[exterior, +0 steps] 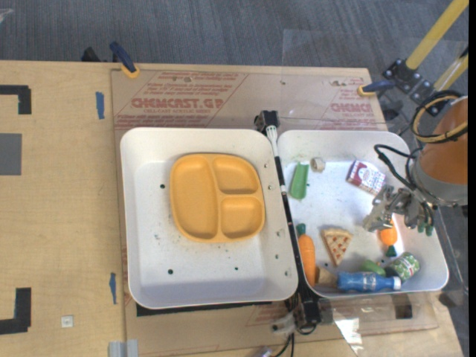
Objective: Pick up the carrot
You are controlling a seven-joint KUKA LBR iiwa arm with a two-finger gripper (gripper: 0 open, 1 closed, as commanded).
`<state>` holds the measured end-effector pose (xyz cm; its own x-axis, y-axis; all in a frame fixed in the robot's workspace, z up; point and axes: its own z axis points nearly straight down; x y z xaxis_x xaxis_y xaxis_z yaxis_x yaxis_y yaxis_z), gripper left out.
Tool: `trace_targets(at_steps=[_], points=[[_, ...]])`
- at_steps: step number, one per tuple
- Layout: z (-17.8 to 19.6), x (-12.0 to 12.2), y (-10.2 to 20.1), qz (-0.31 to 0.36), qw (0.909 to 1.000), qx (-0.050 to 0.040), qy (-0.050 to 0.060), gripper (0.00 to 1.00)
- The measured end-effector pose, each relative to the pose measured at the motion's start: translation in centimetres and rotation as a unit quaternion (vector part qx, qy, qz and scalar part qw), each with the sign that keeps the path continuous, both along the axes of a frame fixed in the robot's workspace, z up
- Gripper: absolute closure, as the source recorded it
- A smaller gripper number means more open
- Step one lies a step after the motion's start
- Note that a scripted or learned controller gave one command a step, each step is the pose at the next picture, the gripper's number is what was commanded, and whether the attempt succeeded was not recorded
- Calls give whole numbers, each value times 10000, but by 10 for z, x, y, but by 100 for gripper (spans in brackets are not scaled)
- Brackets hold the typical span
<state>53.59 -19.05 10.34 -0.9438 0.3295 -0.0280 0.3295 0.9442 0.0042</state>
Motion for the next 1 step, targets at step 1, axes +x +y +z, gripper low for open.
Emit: trace_targets(at_steps=[1], points=[[36, -19, 46, -1465, 9891, 44, 95, 100]])
